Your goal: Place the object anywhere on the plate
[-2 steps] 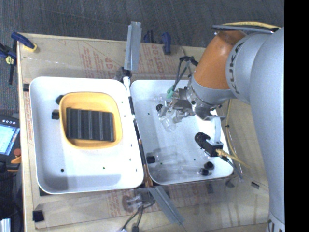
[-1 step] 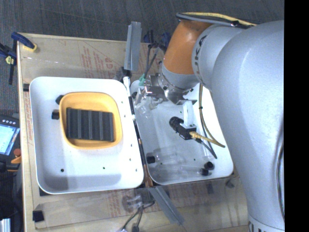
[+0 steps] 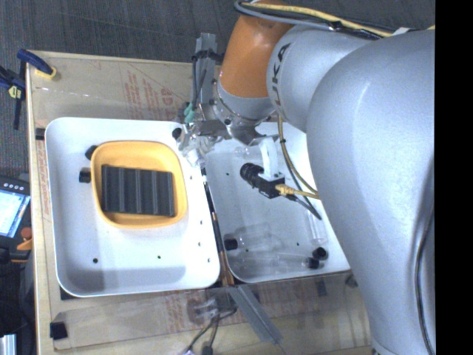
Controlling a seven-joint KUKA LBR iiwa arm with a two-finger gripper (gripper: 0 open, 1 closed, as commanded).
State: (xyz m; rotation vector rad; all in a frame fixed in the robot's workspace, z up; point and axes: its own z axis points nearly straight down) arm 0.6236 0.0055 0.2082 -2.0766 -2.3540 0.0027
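a pale wooden counter (image 3: 111,87) with faint red print lies under even light, on a dark grey ribbed floor (image 3: 111,13). a blue clamp (image 3: 35,62) grips its far left corner; a small lit screen (image 3: 11,209) sits at the left edge.

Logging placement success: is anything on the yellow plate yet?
Only a dark ribbed rectangular item lies flat on the yellow plate in the left bin.

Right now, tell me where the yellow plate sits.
The yellow plate lies in the left bin, toward its upper middle, left of the gripper.
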